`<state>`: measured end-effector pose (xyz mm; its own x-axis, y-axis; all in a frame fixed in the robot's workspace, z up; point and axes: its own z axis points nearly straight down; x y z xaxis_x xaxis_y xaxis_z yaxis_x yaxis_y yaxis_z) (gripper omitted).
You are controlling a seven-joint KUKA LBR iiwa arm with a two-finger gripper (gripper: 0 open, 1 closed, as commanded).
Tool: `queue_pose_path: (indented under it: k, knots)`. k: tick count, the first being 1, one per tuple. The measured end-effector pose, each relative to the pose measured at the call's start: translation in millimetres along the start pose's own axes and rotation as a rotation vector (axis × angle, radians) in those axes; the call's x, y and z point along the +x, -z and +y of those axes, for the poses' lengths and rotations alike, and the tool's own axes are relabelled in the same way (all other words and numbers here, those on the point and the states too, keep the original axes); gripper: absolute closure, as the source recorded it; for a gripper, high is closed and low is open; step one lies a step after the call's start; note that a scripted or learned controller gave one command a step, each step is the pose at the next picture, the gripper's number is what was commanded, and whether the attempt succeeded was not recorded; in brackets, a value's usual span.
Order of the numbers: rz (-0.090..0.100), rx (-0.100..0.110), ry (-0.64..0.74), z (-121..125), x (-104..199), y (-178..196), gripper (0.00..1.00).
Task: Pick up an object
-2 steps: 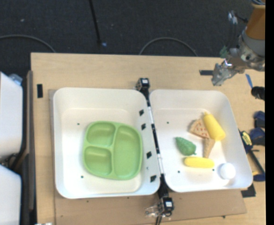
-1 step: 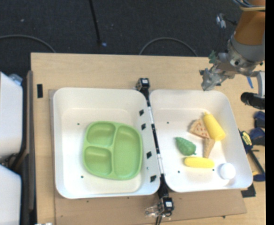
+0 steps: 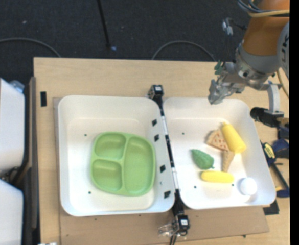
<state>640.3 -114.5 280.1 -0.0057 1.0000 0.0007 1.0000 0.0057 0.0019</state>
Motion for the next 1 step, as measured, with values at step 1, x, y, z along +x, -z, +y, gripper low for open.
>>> queue_pose_path:
  k: [1]
  knots:
    - [-0.001, 0.002, -0.001, -20.3, 40.0, -15.0, 1.00]
